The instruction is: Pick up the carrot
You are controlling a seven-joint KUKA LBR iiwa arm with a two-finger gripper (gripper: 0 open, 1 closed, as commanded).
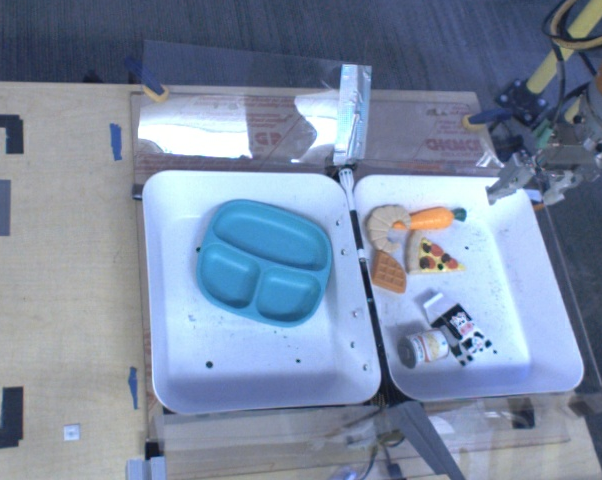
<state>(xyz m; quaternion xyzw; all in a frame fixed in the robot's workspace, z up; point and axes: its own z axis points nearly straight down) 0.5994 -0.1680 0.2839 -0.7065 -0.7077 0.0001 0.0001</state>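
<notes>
Gripper [526, 183] poised at the upper right corner of the right bin [551, 298], just over its rim, with nothing seen between the fingers; whether spread or closed, impossible to tell. Open white floor below and to the left of it, along the bin's right side, free of objects.

Carrot [433, 219] lying flat in the upper part of the right bin, well apart from the gripper, to its left. Long axis nearly level across the view, green tip pointing right toward the gripper, orange body running left. Left end touching or just beside a round tan cookie [385, 225]. Pizza slice [430, 256] just below the carrot, waffle piece [388, 271] below the cookie, close to the wall between the bins. Lower down, a small can [424, 348] on its side and a black-and-white carton [459, 328] near it, with a small white block [431, 301] above them.

Left bin [171, 298] holding a blue divided plate [264, 261], tilted diagonally, compartments bare, white floor open all round it.
</notes>
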